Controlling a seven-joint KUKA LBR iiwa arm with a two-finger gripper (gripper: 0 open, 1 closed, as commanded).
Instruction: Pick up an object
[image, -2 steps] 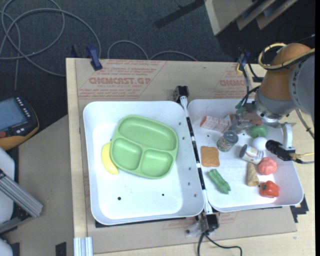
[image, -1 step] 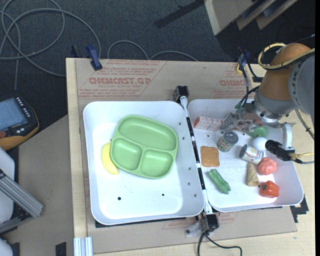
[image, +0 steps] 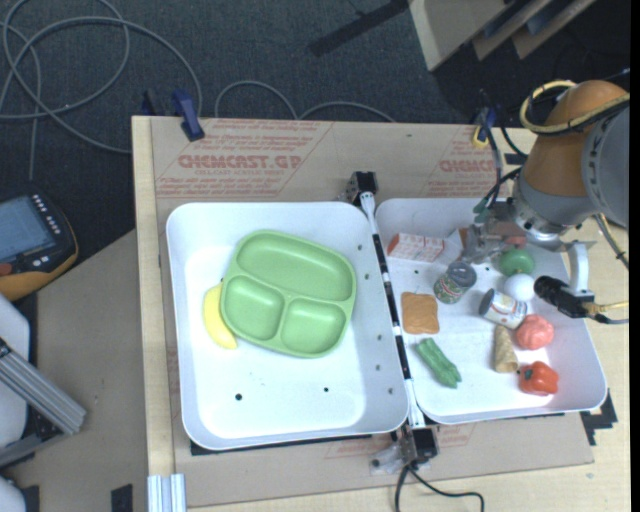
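The red pepper (image: 538, 377) and green pickle (image: 439, 361) lie nearest in the right bin (image: 585, 345); both look light and stiff. Farther back, the small can (image: 455, 283) sits just beside the hand (image: 480, 243), best gripped across its round sides. Whether the hand is open cannot be told.

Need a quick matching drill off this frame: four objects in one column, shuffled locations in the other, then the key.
Things:
1. banana
2. green divided plate
3. toast slice
4. red pepper

Places:
A. right bin, close to the divider between the bins
B. left bin, tucked against the plate's left edge
C. right bin, near its front right corner
D. middle of the left bin

Pairs: 1-B, 2-D, 3-A, 4-C
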